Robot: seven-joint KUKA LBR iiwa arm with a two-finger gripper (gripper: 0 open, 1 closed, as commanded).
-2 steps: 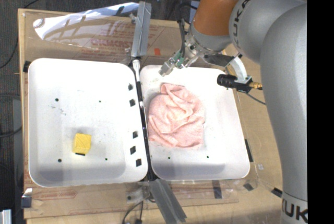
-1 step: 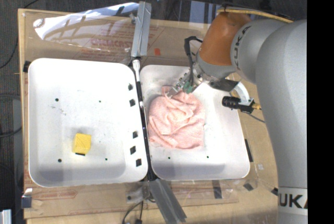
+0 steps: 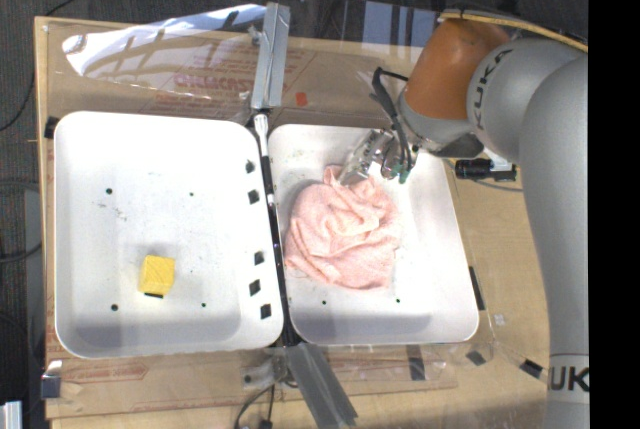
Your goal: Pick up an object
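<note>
The gripper (image 3: 368,160) is touching the top edge of a crumpled pink cloth (image 3: 342,232) in the right bin (image 3: 440,312). "KUKA" lettering is showing on the arm (image 3: 520,97).

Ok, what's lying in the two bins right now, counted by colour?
Pink: 1, the crumpled cloth in the right bin, with the gripper at its top edge.
Yellow: 1, the small block in the left bin.
Total: 2.

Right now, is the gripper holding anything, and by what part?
Cannot tell. The gripper is at the top edge of the pink cloth in the right bin, but a grip on it isn't visible.
</note>
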